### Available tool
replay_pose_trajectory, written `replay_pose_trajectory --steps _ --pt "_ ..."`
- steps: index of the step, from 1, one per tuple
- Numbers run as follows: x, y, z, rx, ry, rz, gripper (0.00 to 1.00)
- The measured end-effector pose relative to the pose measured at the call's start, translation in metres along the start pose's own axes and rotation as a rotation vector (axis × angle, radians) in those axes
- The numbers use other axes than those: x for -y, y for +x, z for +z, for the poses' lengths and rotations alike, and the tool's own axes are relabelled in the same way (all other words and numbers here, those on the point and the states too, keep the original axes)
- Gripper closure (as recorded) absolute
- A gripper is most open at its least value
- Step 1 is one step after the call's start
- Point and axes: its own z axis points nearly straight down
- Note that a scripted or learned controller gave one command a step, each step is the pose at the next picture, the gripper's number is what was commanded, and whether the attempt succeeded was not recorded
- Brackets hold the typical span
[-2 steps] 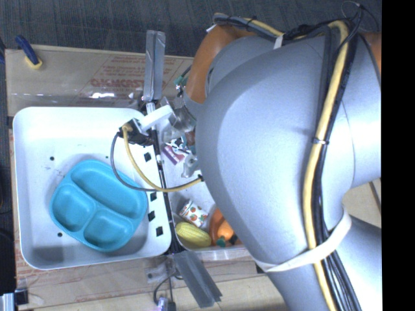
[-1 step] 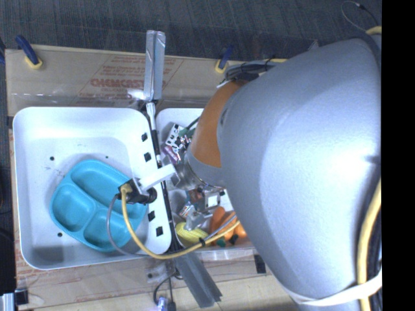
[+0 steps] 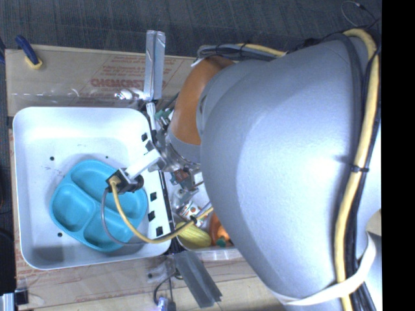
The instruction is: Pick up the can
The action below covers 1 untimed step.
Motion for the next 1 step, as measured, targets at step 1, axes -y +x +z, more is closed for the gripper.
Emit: replay_pose_trajectory --steps 1 --pt "-0.0284 0.0627 -0.0003 -0.001 -0.001 0.033 0.00"
